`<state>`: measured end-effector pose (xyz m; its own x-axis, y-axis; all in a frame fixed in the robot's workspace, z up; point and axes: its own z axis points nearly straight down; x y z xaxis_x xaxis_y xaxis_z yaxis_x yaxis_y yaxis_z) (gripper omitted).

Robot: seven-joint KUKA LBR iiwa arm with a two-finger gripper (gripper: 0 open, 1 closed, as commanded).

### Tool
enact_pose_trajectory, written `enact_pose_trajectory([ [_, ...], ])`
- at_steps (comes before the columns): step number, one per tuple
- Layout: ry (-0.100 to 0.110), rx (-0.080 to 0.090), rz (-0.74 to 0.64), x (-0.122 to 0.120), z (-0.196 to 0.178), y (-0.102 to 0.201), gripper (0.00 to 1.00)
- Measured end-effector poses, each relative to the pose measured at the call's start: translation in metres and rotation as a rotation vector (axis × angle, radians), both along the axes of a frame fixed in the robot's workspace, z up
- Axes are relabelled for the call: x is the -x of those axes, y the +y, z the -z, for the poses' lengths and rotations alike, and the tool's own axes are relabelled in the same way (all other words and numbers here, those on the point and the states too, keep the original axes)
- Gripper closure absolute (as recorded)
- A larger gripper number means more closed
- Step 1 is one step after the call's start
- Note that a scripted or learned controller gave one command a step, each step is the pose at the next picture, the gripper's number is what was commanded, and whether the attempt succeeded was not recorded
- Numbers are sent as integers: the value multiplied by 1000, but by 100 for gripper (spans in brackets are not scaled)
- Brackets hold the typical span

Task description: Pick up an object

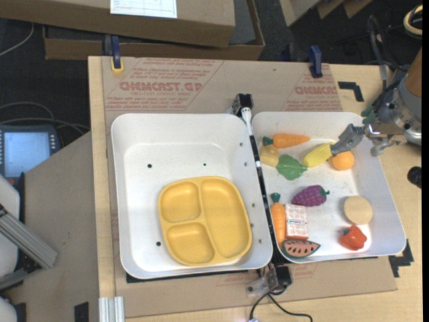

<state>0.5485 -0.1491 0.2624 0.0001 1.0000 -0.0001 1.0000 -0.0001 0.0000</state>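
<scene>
The right white bin (392, 206) holds several toy foods. Along its far side lie an orange carrot (289, 139), a yellow piece (318, 155), a small orange fruit (342, 161) and a green leafy piece (290, 167). Nearer the front are purple grapes (310, 195), a tan round bun (358, 210), a red piece (353, 237), a small carton (296, 221), a second carrot (278, 221) and a watermelon slice (300, 248). My gripper (360, 145) hangs over the bin's far right corner, just above and right of the orange fruit. It is open, with nothing between its fingers.
The left white bin (134, 153) holds a yellow divided plate (204, 219). A black clip (242, 102) sits where the bins meet at the back. The arm's body (409, 106) stands at the bench's right edge.
</scene>
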Motion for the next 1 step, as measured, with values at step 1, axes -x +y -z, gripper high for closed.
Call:
enact_pose_trajectory([
  [1, 15, -5, -3, 8, 130, 40, 0],
])
